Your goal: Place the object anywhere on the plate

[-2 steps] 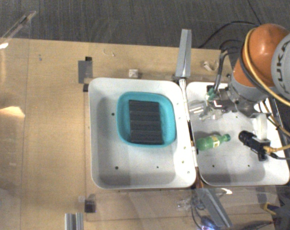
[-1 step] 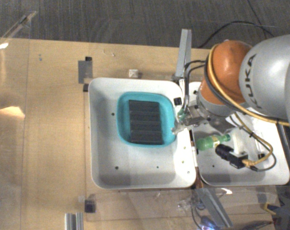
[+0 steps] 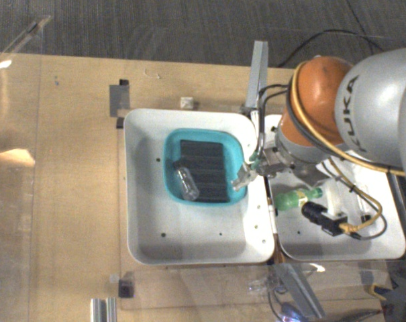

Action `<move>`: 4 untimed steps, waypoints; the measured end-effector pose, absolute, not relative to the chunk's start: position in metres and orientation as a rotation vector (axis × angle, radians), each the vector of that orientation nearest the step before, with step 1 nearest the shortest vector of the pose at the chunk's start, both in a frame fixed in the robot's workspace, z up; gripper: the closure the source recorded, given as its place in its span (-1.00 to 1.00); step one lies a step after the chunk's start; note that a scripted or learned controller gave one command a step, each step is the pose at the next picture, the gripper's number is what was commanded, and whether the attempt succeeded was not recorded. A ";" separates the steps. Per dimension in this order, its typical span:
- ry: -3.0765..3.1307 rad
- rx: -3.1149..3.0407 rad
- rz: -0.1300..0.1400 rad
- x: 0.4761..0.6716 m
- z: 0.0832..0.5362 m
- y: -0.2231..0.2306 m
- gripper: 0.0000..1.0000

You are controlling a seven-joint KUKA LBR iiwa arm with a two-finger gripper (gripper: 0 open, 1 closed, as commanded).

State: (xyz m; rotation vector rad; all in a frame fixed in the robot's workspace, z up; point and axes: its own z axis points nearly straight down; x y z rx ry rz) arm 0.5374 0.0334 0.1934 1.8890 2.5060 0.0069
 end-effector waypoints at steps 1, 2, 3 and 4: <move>2.356 2.073 0.004 0.599 0.185 -0.029 -1.00; 2.344 2.084 0.008 0.569 0.240 0.003 -1.00; 2.075 2.352 0.008 0.563 0.321 -0.014 -1.00; 1.824 2.552 0.009 0.532 0.437 -0.041 -1.00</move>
